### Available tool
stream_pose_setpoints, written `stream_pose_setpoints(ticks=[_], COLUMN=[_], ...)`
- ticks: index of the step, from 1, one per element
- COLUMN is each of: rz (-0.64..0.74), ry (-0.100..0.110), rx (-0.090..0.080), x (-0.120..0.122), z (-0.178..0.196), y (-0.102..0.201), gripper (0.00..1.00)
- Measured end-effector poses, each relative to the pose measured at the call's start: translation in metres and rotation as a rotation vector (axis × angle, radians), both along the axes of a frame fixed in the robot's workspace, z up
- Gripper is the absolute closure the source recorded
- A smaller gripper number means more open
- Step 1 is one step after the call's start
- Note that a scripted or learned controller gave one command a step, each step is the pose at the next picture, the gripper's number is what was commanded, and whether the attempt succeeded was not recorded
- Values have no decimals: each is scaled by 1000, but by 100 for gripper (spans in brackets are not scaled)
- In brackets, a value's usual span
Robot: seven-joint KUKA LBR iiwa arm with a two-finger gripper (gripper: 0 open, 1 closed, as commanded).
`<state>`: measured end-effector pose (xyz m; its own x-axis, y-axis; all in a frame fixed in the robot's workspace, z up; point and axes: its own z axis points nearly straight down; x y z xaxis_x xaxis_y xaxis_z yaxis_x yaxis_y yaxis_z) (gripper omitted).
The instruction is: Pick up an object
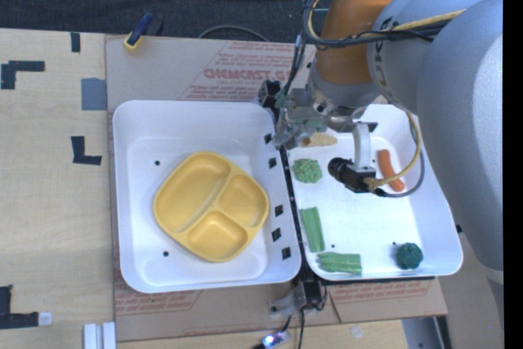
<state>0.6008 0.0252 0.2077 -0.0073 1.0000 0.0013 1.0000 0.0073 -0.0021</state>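
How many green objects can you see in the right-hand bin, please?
4. A round light-green lump near the divider, a long green stick below it, a ridged green block by the near wall, and a dark-green ball in the near right corner. The arm may hide others.

Yellow divided plate (211, 207), left bin (131, 176)

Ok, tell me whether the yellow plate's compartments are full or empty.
Empty. The yellow plate lies flat in the left bin, and all three of its compartments show bare yellow plastic with nothing in them.
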Motion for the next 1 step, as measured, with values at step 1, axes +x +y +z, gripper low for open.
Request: stream_pose_setpoints(ticks=[1], rz=[-1], ry=[-1], rx=[-1], x=[-1], z=[0], y=[58], gripper=[100])
